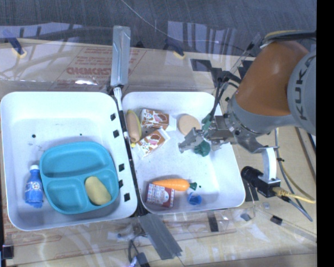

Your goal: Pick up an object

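My fingers [193, 144] over right bin [225, 182] | grip on green object [202, 148] (can't tell, partly hidden) | carrot [171, 184] below, apart

Right bin [225, 191]: bare floor mid-centre, open to reach. Blocked upper left by hot dog [133, 125] and snack packets [153, 129]; near edge by carrot [171, 184] and red packet [159, 196]. Left bin [14, 115]: back half open; blue tray [72, 163] fills the front.

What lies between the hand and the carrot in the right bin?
Nothing visible. The hand hovers over the right bin, and bare white floor separates it from the carrot lower down. A green thing sits right at the hand, not on that path.
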`<state>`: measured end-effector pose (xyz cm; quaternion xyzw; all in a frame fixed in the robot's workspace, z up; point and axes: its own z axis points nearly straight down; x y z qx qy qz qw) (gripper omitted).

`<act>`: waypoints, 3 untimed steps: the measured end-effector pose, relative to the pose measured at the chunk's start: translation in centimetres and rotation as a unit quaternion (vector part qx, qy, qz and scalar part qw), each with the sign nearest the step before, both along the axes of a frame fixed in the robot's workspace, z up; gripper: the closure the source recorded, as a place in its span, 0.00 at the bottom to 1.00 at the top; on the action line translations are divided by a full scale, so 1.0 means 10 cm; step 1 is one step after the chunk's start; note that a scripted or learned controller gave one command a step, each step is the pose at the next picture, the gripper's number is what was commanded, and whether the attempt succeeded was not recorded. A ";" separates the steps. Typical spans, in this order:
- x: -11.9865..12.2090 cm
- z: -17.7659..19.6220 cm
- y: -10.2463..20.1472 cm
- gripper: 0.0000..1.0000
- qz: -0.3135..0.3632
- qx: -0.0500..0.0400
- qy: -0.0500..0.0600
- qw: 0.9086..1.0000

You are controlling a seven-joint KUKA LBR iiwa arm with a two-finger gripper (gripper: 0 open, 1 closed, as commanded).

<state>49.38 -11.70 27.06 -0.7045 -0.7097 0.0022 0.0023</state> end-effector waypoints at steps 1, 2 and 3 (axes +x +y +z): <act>-0.20 -1.40 -0.41 0.00 0.055 0.002 0.004 0.998; -0.16 -1.67 -0.22 0.00 0.153 0.002 -0.003 0.988; -0.15 -1.62 -0.22 1.00 0.156 0.002 -0.001 0.988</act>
